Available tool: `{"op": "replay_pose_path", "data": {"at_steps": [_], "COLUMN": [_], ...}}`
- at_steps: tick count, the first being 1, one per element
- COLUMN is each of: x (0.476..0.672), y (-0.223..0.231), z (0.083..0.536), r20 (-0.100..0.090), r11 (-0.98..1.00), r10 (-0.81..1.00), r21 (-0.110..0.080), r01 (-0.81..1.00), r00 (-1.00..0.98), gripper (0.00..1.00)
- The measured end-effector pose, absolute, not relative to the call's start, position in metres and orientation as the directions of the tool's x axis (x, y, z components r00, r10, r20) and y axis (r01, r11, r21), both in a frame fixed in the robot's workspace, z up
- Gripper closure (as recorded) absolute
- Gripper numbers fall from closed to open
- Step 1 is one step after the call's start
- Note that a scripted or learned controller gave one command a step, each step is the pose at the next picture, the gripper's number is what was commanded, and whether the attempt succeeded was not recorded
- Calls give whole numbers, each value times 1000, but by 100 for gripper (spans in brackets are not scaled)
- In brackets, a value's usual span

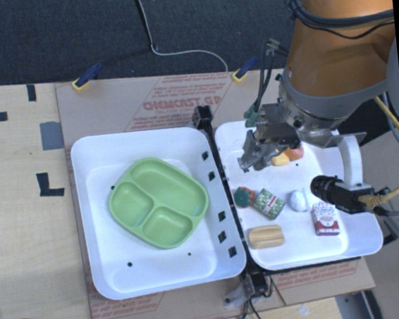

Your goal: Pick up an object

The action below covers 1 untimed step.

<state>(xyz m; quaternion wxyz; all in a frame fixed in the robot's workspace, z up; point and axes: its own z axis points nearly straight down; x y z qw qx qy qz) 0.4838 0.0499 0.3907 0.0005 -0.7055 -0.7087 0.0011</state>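
My gripper (255, 158) hangs over the back half of the right bin (357, 246), its dark fingers pointing down and left. A yellow and orange object (288, 156) lies right beside the fingers, partly hidden by them. In front of the gripper lie a dark green round thing (242, 197), a green and red packet (268, 203), a small white ball (298, 200), a red and white carton (325, 218) and a tan bread-like block (266, 237). Nothing shows between the fingers.
The left bin (94, 202) holds a light green divided plate (158, 202). A black divider (220, 188) runs between the bins. A black cylinder on a white bracket (334, 192) juts over the right bin's right side. The big orange arm body (343, 41) looms above.
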Motion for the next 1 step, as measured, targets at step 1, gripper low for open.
{"op": "replay_pose_path", "data": {"at_steps": [1], "x": [484], "y": [109], "z": [460], "r20": [2], "r11": [9], "r10": [1000], "r21": [6], "r01": [1000], "r00": [-9], "gripper": [100]}}
